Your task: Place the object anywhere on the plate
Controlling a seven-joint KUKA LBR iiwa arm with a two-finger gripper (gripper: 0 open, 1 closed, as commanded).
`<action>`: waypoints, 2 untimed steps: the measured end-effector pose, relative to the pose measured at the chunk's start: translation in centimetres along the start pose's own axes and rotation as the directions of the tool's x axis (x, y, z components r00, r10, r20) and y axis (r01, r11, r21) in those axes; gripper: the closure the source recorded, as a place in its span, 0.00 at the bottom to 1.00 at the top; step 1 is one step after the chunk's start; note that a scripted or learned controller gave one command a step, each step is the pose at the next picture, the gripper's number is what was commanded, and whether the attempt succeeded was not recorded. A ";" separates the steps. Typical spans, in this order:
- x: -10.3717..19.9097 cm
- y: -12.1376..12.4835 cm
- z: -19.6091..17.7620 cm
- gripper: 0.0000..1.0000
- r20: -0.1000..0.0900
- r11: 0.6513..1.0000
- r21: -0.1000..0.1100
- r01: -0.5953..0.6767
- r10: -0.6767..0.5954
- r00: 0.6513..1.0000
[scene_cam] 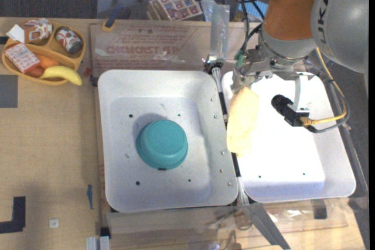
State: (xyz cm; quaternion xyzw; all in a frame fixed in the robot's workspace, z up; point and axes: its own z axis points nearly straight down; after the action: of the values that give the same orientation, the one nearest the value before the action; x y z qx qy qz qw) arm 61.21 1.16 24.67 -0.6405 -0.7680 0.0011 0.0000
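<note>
A: Where is the object right now?

B: A pale yellow, floppy object [242, 120] hangs below the gripper [246, 80], over the seam between the 2 bins. Its top end sits right at the gripper, and the rest droops down across the divider.

A: So the gripper has hold of it?

B: It looks that way, since the object dangles from that spot, but I cannot tell how far the gripper is parted; the wrist hardware and the glare on the right bin [293, 178] hide that.

A: And the plate?

B: The teal round plate [163, 144] lies upside-down-looking, like a shallow dome, in the middle of the left bin [117, 91]. It is well apart from the hanging object, to its left and a little lower in the view.

A: Anything between them?

B: The raised rim of the left bin and the row of bolts along the divider [225, 126] lie between the object and the plate.

A: What else is around?

B: A black block with a yellow cable [290, 109] hangs off the wrist over the right bin. On the wooden surface [47, 149], upper left, an orange tray [35, 55] carries toy food, with a yellow banana [61, 74] at its lower edge. A clear upright panel [220, 32] stands behind the bins.
</note>
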 end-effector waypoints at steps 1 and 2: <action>0.3 0.1 2.3 1.00 -0.002 1.000 0.002 0.007 -0.007 1.000; 4.5 -1.0 2.1 1.00 -0.002 0.918 -0.001 0.397 -0.397 0.918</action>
State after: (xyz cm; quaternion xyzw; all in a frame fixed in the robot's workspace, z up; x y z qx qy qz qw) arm 59.42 5.38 22.59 -0.4715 -0.8819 0.0003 0.0007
